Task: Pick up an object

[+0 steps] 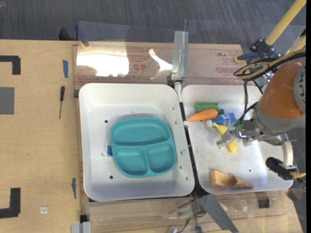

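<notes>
Reaching in from the right, the grey arm with its orange band (286,93) hangs low over the right-hand shallow white bin (252,176), and the metal two-finger gripper (227,139) sits down among a small cluster of toys near the bin's middle. Whether the claw is released or clenched cannot be told from this slant, and nothing is plainly lifted, so the pick looks not yet done.

Likeliest targets are the small yellow plastic piece (232,147) touching the gripper tip and the blue-and-yellow toy bits (223,122) just beside it. An orange toy carrot (203,114) and a green cylindrical block (206,105) crowd the cluster's far side. A tan wedge-shaped piece (219,178) lies apart near the front wall. A teal divided plastic plate (143,146) fills the left bin (92,130).
</notes>
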Robot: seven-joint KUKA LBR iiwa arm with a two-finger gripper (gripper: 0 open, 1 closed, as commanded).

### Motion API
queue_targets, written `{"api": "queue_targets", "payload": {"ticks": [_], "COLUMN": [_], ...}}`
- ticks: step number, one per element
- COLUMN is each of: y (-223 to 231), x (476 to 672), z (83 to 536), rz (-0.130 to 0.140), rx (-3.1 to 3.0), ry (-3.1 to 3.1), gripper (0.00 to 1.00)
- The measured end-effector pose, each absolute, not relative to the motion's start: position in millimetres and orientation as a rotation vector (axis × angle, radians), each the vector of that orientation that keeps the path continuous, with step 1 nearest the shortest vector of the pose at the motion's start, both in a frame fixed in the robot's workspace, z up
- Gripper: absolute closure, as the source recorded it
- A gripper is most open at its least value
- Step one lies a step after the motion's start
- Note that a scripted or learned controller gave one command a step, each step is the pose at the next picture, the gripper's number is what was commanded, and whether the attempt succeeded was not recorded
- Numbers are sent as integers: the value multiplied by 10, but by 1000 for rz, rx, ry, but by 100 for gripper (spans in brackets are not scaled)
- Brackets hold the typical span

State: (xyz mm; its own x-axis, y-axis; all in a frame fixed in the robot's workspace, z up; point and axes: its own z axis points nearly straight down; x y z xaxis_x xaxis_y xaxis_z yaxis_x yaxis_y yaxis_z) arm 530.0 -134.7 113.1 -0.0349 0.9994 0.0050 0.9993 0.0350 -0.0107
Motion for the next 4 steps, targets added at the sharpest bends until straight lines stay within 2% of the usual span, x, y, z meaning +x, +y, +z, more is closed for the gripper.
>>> {"api": "queue_targets", "payload": {"ticks": [1, 2, 3, 4], "y": [-1315, -1096, -1097, -428], "x": [5062, 5661, 5680, 6127], "z": [1052, 878, 1000, 1903], "rz": [0, -6, -13, -15], "rx": [-1944, -2075, -2079, -2014], "ry": [-2464, -2367, -2371, -2422], "gripper": [0, 0, 100, 100]}}
